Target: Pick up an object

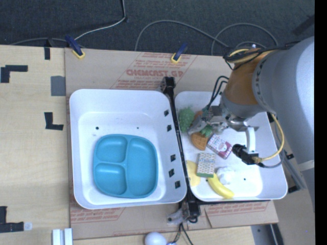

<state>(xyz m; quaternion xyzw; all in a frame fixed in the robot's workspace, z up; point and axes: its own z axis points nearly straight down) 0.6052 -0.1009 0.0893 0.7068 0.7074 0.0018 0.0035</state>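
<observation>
My gripper (203, 124) reaches down into the right bin (265, 188), its tip among the objects near the bin's left side. Right by it lie a green leafy item (186, 117), a brown orange-toned piece (199, 141) and a small pink and white packet (219, 146). Further forward sit a patterned green and white box (206, 164), a yellow piece (192, 171), a yellow banana (220, 187) and a small white object (225, 175). The arm's wrist hides the fingers.
The left bin (82, 106) holds a blue divided plate (125, 166). A black divider with clips (173, 137) separates the two bins. Cables run over the cardboard behind the bins. The arm's grey body covers the right bin's far right corner.
</observation>
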